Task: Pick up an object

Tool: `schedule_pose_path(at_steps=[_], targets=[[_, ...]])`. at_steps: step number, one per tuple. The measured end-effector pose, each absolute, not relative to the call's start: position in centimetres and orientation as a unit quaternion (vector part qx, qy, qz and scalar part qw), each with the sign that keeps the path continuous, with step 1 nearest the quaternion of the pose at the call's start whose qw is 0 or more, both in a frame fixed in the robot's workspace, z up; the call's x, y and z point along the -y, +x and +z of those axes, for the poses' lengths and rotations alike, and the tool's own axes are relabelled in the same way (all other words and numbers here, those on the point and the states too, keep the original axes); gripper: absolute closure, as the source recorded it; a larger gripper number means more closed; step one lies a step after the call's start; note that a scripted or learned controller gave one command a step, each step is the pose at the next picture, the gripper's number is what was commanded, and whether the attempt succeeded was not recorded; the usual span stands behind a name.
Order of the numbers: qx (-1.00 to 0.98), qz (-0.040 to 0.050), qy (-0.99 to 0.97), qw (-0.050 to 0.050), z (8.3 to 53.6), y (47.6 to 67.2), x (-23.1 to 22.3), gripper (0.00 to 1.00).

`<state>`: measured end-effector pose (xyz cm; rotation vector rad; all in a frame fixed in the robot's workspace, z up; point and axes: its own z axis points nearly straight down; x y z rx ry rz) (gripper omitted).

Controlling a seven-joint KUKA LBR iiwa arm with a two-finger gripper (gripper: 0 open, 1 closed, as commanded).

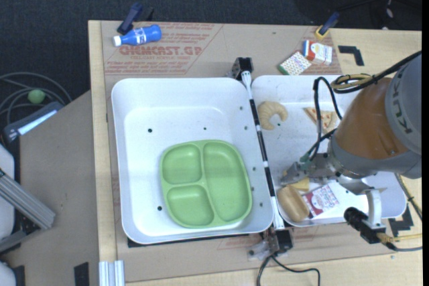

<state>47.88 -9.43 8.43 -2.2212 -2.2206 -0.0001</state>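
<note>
I am seeing the pincer [299, 174] hanging low in the right bin [285, 87], just above a bun-like item [292, 203] and a red-and-white packet [323, 198] at the near edge. I cannot tell how it is set, and nothing is visibly lifting with it, so I am judging the pick as not yet done. Farther back a croissant [271, 113] is lying. The left bin [134, 94] is carrying a green divided plate [204, 183] on the table [100, 144].
</note>
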Motion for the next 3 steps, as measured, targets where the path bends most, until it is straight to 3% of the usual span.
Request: schedule_pose_path(at_steps=[1, 2, 3], targets=[[0.707, -0.0001, -0.707, 0.0, 8.4, 47.9, 9.2, 0.0], [0.707, -0.0006, -0.707, -0.001, 9.4, 47.9, 9.2, 1.0], [0.708, -0.0011, -0.707, -0.001, 18.5, 55.8, 5.2, 1.0]])
